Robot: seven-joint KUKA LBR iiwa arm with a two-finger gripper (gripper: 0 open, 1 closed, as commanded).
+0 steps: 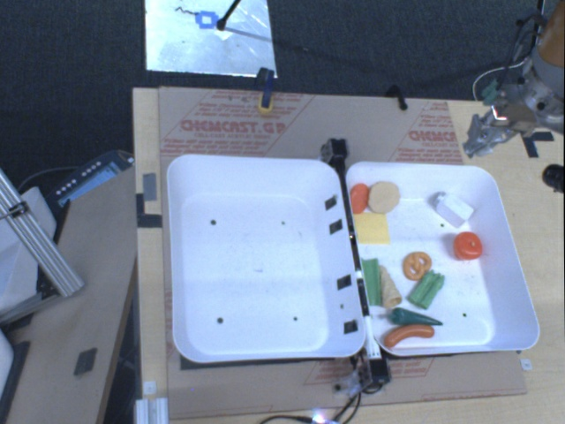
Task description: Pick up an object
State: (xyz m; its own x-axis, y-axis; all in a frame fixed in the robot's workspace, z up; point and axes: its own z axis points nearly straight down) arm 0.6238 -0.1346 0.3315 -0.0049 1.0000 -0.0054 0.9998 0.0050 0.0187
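Hovering beyond the far right corner of the right bin (pixel 508 237): gripper (pixel 481 140), blurred and partly cut off. Resting untouched inside: tomato (pixel 468 246), pretzel (pixel 417 263), sausage (pixel 409 334).

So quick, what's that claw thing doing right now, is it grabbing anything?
Gripper: up beyond the right white bin, above the bench; open or shut cannot be told.
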